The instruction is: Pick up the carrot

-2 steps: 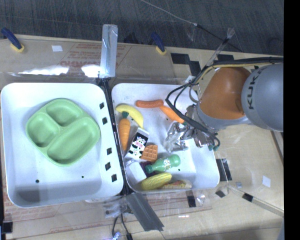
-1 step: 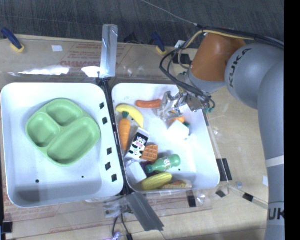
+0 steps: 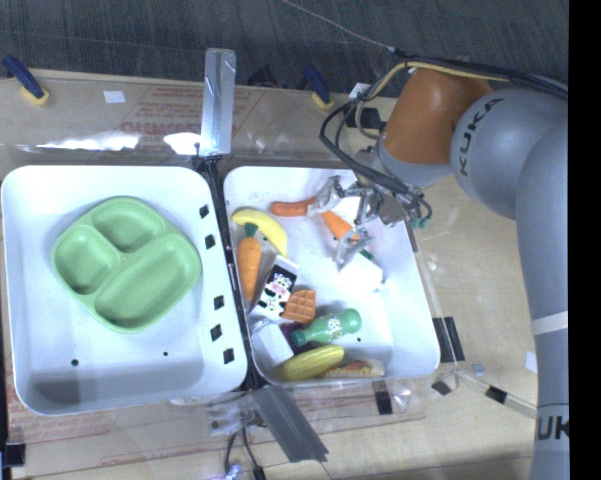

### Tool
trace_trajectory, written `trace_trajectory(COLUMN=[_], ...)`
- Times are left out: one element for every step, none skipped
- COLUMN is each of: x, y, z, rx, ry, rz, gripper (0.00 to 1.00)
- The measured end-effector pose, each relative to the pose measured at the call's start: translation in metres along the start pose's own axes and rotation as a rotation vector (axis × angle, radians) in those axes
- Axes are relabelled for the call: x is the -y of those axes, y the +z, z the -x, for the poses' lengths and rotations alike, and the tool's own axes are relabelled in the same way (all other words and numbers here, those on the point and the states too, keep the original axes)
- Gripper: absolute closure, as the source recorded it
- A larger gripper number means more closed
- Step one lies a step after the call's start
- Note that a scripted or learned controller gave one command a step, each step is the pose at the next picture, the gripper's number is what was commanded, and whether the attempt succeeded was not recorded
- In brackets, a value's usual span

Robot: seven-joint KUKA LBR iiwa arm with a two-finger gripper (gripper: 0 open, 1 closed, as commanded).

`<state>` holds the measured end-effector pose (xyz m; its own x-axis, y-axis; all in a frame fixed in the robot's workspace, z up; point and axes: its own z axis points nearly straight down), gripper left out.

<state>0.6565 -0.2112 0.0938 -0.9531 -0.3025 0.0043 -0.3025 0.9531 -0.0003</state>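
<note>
Overhead, gripper (image 3: 352,223) sits low in far part of right bin (image 3: 405,313), fingers closed on small orange piece (image 3: 337,224); what that piece is, cannot tell. Carrot (image 3: 249,265) lies at left side of same bin, against wall, just near of banana (image 3: 261,228), apart from gripper. Sausage (image 3: 293,208) lies far of banana. Cow-print carton (image 3: 275,290), waffle (image 3: 300,306), green bottle (image 3: 326,328), corn cob (image 3: 313,363) crowd near half. Left bin (image 3: 40,368) holds green divided plate (image 3: 127,261).
</note>
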Motion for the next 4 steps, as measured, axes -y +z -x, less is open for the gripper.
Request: trace_trajectory(x=[0.000, 0.000, 0.000, -0.010], y=[-0.013, -0.013, -0.025, -0.063], z=[0.003, 0.003, 0.005, -0.030], rx=[0.011, 0.010, 0.016, 0.006], ry=[-0.002, -0.002, -0.003, 0.441], rz=[-0.005, -0.004, -0.007, 0.000], gripper=[1.00, 0.00, 1.00, 1.00])
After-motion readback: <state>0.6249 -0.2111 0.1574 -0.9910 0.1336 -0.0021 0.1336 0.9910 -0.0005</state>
